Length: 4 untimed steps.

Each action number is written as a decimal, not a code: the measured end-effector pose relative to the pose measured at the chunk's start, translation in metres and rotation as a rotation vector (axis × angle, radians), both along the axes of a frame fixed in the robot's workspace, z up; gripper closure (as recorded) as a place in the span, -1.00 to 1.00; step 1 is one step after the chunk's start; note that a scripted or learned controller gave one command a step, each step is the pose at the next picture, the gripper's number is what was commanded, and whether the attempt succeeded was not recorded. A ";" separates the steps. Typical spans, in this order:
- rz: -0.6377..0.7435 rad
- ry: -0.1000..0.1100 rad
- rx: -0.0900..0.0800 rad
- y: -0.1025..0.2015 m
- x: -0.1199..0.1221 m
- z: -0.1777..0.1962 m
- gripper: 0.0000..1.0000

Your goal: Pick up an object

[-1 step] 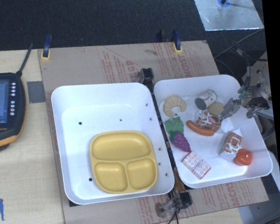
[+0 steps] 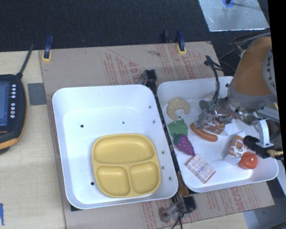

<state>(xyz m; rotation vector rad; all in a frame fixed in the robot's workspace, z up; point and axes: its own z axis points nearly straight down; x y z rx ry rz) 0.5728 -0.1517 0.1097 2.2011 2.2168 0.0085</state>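
While the arm (image 2: pixel 253 77) is reaching in over the right bin (image 2: pixel 226 179), the pincer (image 2: pixel 210 114) is sitting low near the bin's middle, grey metal parts showing; how far open it is, cannot tell, and nothing is visibly sitting between its tips. Well off to the pincer's left, the left bin (image 2: pixel 72 114) is carrying a yellow divided tray (image 2: pixel 126 165). Farther left still, a tablet controller (image 2: pixel 0 111) is lying on the bench. Just below the pincer, a hot dog (image 2: pixel 204 132) is lying at a slant, touching or nearly touching the tool. Up and to its left, a croissant (image 2: pixel 178 107) is resting near the bin's back. Left and lower, a green item (image 2: pixel 177 129) is sitting against purple grapes (image 2: pixel 186 145). Below the pincer, a small printed packet (image 2: pixel 200 167) is lying flat. Down to its right, a carton (image 2: pixel 235 147) is sitting just beside a red tomato (image 2: pixel 248 161).
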 end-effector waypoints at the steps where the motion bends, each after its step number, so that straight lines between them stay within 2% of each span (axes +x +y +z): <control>1: 0.002 0.001 -0.001 -0.002 0.000 0.012 1.00; 2: -0.002 0.009 0.007 -0.032 -0.009 0.010 1.00; 3: -0.002 0.021 0.009 -0.026 -0.030 0.007 1.00; 4: -0.002 0.019 0.009 -0.005 -0.033 0.053 1.00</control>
